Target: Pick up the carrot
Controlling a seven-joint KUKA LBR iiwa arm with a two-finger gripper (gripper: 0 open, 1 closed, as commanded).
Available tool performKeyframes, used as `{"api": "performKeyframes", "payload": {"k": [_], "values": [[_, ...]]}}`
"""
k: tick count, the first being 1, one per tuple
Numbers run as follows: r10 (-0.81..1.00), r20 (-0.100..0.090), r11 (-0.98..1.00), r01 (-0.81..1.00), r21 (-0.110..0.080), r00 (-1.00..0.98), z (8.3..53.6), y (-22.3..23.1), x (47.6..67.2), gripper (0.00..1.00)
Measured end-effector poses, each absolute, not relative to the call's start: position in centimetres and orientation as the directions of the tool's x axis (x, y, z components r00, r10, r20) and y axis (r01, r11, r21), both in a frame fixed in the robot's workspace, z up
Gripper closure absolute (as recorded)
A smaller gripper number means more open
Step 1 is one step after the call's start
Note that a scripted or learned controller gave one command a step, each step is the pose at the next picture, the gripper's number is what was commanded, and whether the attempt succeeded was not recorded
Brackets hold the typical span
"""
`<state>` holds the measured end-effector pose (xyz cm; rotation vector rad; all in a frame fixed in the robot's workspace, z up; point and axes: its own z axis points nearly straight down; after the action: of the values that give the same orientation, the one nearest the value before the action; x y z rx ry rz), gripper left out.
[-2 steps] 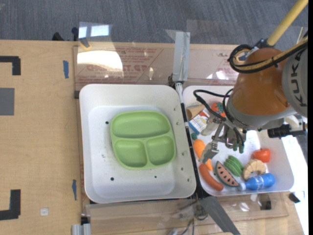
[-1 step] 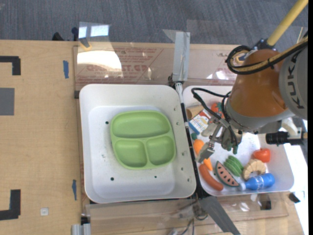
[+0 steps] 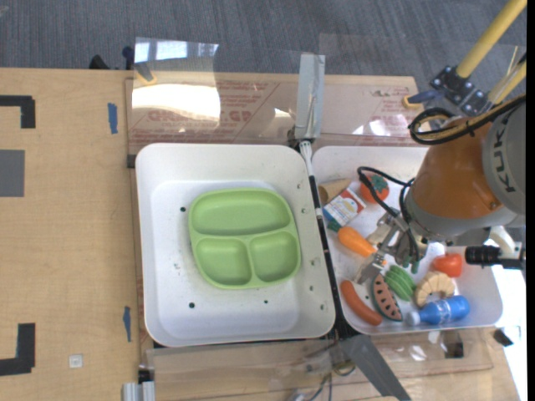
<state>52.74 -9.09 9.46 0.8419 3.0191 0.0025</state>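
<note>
Two bins: the carrot (image 3: 357,241) lies in the right bin (image 3: 493,312), left of centre. Gripper (image 3: 386,251) sits just beside it, fingers narrowly parted, holding nothing.

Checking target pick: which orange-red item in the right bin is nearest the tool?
The carrot, plain orange, just left of the tool. The sausage lies lower, by the bin's front edge; the tomato sits right.

We can make out two big letters, "KU", on the grey arm (image 3: 512,161) at the right. There's reddish print on the clear sheets (image 3: 251,111) behind the bins, but it's too faint and glared-out to read.
</note>
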Motion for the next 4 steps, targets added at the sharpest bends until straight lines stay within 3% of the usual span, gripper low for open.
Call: {"api": "performKeyframes", "payload": {"k": [1,2,3,4], "values": [[0.517,-0.010,0.856,0.517,0.004,-0.856,10.4,-9.1,52.8,1.00],[0.517,-0.008,0.856,0.517,0.003,-0.856,10.3,-9.1,52.8,0.00],[0.837,-0.006,0.547,0.837,0.010,-0.547,9.0,-9.1,54.3,0.00],[0.836,-0.017,0.549,0.836,0.018,-0.549,10.3,-9.2,54.7,1.00]]}}
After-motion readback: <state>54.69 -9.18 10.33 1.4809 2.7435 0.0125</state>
